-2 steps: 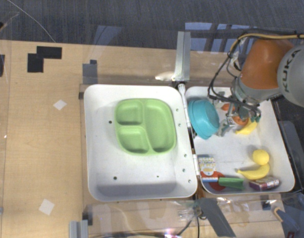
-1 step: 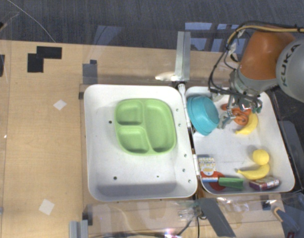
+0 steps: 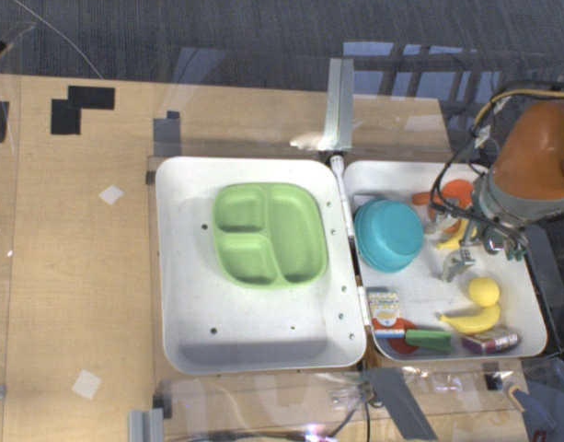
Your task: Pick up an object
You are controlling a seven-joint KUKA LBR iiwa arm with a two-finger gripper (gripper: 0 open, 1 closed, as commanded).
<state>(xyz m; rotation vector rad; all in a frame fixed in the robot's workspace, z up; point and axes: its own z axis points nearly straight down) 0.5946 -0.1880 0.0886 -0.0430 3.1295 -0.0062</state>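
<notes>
My gripper (image 3: 459, 263) hangs over the right bin (image 3: 532, 334), below the grey wrist and orange band of the arm (image 3: 537, 151). It sits just right of a blue bowl (image 3: 388, 234) and above-left of a yellow lemon (image 3: 484, 291). A banana (image 3: 473, 319) lies below the lemon. An orange object (image 3: 457, 191) and a small yellow piece (image 3: 449, 239) lie close to the wrist, partly hidden by cables. Nothing is visibly held.
The left bin (image 3: 185, 330) bears a green divided plate (image 3: 267, 234). Along the right bin's front edge lie a red-and-white carton (image 3: 384, 308), a green block (image 3: 428, 338) and a purple can (image 3: 489, 342). A metal post (image 3: 340, 104) stands behind the bins.
</notes>
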